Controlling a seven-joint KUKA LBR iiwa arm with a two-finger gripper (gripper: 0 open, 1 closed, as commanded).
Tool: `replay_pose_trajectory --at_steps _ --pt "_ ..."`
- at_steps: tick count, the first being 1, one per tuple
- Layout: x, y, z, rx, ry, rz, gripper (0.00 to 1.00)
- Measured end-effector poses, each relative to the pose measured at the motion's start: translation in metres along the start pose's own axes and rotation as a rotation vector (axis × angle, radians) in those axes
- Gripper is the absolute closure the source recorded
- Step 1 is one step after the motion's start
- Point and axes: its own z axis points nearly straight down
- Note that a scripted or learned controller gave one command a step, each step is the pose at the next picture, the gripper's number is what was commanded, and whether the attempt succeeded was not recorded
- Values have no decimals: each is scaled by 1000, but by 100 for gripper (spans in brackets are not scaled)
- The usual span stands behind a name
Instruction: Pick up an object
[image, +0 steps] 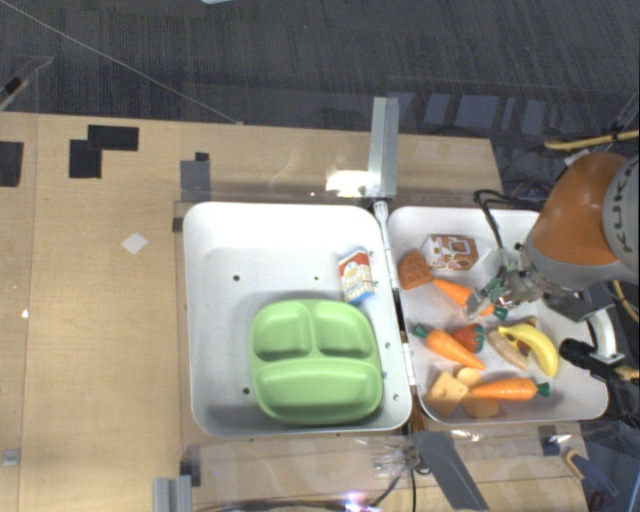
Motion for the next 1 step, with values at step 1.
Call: replay_pose_trajectory --at_steps 1 --pt "49 53 -79 5 1 25 100"
